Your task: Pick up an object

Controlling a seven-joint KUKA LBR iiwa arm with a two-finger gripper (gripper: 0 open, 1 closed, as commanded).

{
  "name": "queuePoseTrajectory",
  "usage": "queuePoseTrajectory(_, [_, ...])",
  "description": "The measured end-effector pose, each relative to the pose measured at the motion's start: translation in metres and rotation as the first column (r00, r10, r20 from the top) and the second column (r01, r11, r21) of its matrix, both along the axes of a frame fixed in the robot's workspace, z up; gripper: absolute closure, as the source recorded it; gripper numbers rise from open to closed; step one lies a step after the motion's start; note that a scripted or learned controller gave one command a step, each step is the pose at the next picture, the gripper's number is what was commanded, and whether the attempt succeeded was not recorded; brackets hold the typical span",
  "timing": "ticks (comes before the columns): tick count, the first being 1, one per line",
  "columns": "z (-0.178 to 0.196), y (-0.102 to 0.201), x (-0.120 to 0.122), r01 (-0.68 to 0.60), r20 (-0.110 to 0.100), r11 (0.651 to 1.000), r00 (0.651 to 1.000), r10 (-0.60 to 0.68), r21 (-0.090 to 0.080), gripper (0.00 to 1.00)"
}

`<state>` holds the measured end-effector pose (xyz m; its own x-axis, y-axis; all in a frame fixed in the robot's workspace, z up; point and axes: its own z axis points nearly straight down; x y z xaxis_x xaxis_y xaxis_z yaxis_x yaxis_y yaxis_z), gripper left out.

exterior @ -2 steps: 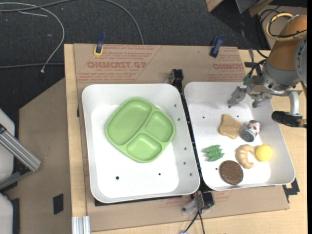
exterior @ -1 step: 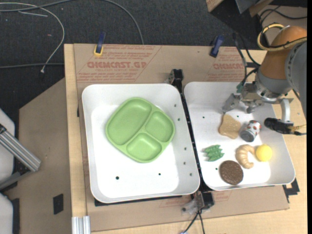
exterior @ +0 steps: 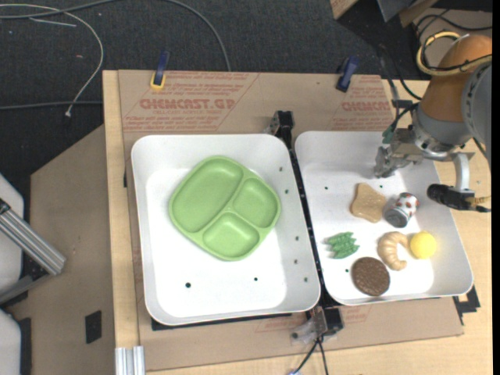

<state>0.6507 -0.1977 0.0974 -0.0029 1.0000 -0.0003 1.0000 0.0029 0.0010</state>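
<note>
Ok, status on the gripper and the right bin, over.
Gripper low over right bin, far end. Tan toast piece nearest, untouched. Nothing between them.

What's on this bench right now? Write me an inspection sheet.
Surface: cardboard-covered bench bearing a left bin and a right bin, both white.
Job's things: in the right bin, tan slice, can, green pods, croissant, yellow ball, brown disc.
Clutter: green divided plate in the left bin.
Grippers: gripper over the right bin's far part, above the tan slice.
Cables: grey cable on the dark floor.
Surroundings: two blue clamps on the far edge.
</note>
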Motion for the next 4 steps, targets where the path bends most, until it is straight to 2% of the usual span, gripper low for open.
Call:
queuePoseTrajectory(1, [0.064, 0.004, -0.001, 0.002, 0.005, 1.0, 1.0, -0.002, -0.001, 1.0])
queuePoseTrajectory(2, [0.111, 0.004, 0.0, 0.001, 0.005, 1.0, 1.0, -0.001, -0.002, 1.0])
queuePoseTrajectory(3, [0.108, 0.043, -0.024, 0.0, -0.004, 1.0, 1.0, 0.0, 0.002, 1.0])
queuePoseTrajectory(4, [0.106, 0.095, -0.036, -0.003, -0.004, 1.0, 1.0, 0.003, 0.004, 1.0])
